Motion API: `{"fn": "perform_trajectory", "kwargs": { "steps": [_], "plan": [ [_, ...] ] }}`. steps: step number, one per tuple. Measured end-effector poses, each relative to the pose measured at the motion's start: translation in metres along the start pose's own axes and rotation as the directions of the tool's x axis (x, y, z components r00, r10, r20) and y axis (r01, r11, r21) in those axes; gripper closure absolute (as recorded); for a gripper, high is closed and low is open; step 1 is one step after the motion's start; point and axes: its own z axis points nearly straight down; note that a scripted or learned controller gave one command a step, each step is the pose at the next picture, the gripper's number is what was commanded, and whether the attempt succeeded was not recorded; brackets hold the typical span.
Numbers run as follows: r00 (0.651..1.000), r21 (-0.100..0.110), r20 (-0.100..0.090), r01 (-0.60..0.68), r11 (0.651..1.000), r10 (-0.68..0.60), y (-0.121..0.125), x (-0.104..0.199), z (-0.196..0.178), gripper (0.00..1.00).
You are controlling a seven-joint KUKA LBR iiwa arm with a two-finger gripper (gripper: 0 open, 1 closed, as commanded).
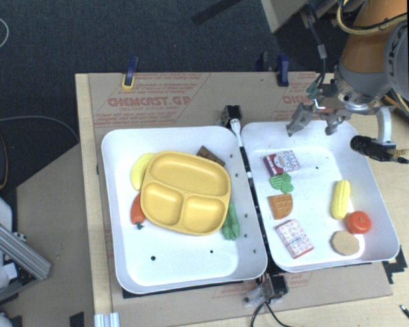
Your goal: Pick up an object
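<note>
Nearest, along the right bin's (388, 243) front edge, lie a tan disc (345, 243), a tomato (358, 222) and a red-and-white packet (295, 237); behind them the corn (340, 198) stands lengthwise, running front to back, with bare floor round it. Farther back sit a cracker (281, 206), a green piece (281, 183) and a second packet (281, 163). Farthest, the gripper (317, 122) hovers spread wide and empty over the bin's rear rim, so every candidate lies forward of it, the second packet nearest.
</note>
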Motion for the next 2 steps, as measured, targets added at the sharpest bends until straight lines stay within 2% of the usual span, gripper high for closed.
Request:
{"fn": "perform_trajectory", "kwargs": {
  "steps": [1,2],
  "plan": [
    [1.0,-0.016,0.002,0.002,1.0,-0.002,0.003,0.0,-0.01,0.0],
    [1.0,-0.01,0.001,0.002,1.0,-0.002,-0.003,-0.005,0.048,0.0]
  ]
}}
